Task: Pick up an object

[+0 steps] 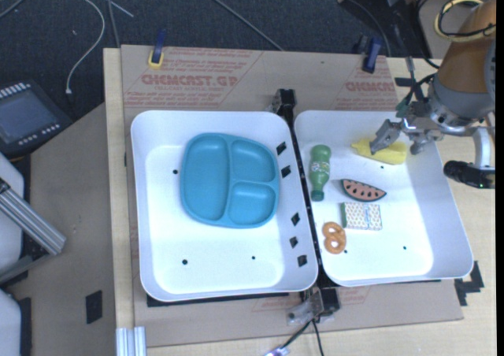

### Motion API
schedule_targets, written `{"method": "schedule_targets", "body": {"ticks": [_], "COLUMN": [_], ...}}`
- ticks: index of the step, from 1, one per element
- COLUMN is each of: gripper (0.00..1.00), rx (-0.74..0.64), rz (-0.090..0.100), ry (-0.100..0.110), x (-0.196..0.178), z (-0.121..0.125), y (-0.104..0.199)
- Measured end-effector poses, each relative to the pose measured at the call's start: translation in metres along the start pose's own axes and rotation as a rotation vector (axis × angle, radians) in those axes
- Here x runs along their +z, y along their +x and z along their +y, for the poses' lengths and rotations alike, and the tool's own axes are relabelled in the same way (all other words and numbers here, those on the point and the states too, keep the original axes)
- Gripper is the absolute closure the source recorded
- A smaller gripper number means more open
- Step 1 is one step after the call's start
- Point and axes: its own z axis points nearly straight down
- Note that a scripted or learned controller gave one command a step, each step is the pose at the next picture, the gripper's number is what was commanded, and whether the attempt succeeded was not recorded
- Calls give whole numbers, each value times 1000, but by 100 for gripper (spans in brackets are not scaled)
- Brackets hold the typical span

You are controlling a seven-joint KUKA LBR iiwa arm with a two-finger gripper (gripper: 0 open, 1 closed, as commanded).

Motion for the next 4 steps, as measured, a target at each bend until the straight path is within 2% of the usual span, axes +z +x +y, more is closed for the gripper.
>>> {"method": "schedule_targets", "body": {"ticks": [1, 2, 3, 4], "gripper": [0, 0, 100, 100], "rx": [2, 1, 1, 0], "rz": [0, 0, -1, -2], "ry": [1, 0, -6, -10], "x": [43, 69, 55, 8], "z": [-4, -4, -2, 5], "y": [-2, -1, -1, 4]}}
